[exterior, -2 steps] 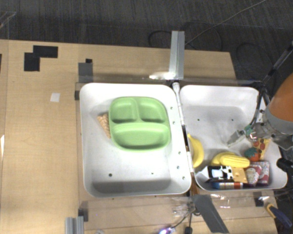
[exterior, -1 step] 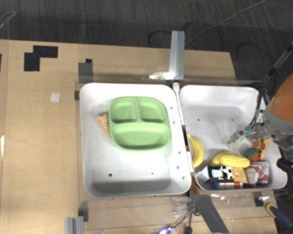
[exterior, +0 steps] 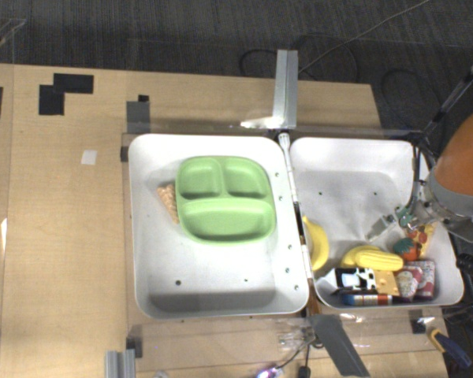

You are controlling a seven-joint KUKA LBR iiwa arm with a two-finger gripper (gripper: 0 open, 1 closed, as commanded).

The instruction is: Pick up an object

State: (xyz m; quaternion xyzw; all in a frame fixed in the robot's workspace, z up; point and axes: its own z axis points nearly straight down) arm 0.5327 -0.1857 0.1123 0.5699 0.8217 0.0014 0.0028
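My gripper hangs low at the right side of the right bin, on the grey arm with its orange band. Just below it lies a small orange and green item. Along the bin's front sit a yellow object, a black and white item, a marker-like stick and a pinkish packet. A banana lies against the bin's left wall. Nothing visibly rests in the gripper.
The left bin holds a green divided plate with a tan item poking out at its left edge. A metal post stands behind the wall between the bins. Cables run on the floor behind.
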